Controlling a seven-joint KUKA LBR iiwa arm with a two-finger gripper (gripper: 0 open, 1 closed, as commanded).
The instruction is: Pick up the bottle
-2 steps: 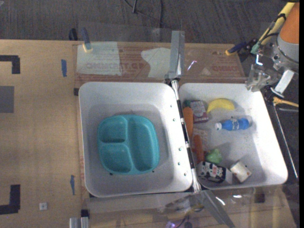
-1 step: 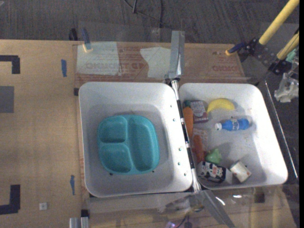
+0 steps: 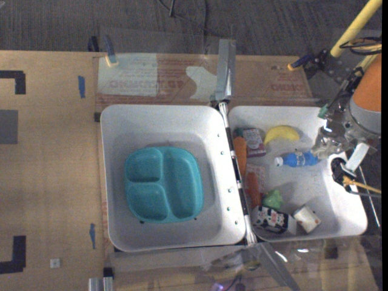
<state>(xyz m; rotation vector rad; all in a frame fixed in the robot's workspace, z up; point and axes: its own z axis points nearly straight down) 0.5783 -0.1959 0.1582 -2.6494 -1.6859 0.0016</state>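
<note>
Beside the banana (image 3: 282, 134), blue-labelled bottle (image 3: 297, 159)

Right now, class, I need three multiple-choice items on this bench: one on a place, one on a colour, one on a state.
1. Where does the bottle lie?
A. in the left bin
B. in the right bin
C. on the bench outside both bins

2. What colour is the divided tray?
A. red
B. yellow
C. teal

3. How does the bottle rest?
A. on its side
B. upright
C. lifted clear of the bin

Answers:
1 B: it lies in the right bin, just below the banana.
2 C: the tray in the left bin is teal.
3 A: it lies flat, its white cap pointing left, with the claw at its other end.
</note>
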